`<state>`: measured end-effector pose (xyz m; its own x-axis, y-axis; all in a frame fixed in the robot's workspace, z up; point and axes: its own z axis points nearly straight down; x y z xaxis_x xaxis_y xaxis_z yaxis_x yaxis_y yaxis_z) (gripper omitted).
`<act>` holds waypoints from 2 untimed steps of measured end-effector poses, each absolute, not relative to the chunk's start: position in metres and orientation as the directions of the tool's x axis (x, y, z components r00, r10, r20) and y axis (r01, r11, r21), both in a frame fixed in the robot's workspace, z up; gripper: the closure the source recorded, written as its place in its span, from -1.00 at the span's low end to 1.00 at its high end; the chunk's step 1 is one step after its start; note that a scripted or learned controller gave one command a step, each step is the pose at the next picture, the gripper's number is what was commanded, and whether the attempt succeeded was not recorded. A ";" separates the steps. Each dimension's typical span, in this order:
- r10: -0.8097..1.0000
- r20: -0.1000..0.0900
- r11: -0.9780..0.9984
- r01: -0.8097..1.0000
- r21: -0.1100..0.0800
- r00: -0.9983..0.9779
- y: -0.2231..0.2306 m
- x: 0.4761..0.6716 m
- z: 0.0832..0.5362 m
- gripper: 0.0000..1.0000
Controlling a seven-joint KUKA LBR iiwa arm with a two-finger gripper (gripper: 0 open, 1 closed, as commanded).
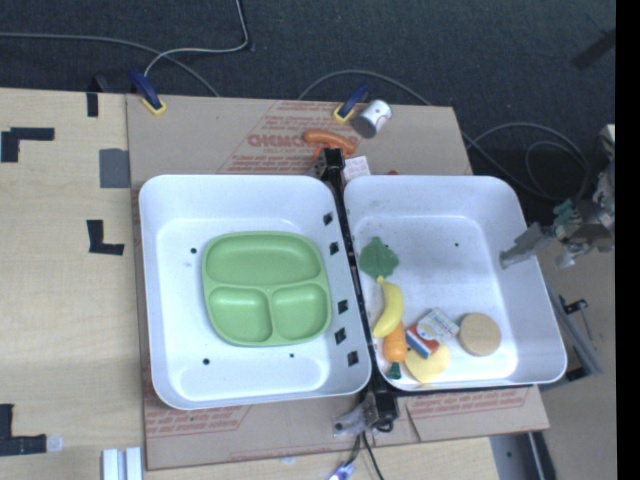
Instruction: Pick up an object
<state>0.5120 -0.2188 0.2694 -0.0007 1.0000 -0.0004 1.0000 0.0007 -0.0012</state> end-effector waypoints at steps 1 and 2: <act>1.000 0.002 0.002 1.000 -0.004 -0.002 -0.146 0.489 0.158 -1.00; 1.000 -0.002 0.001 1.000 0.004 -0.001 -0.121 0.545 0.087 -1.00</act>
<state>0.5450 -0.1211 0.0866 -0.0009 1.0000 -0.0018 1.0000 0.0009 0.0041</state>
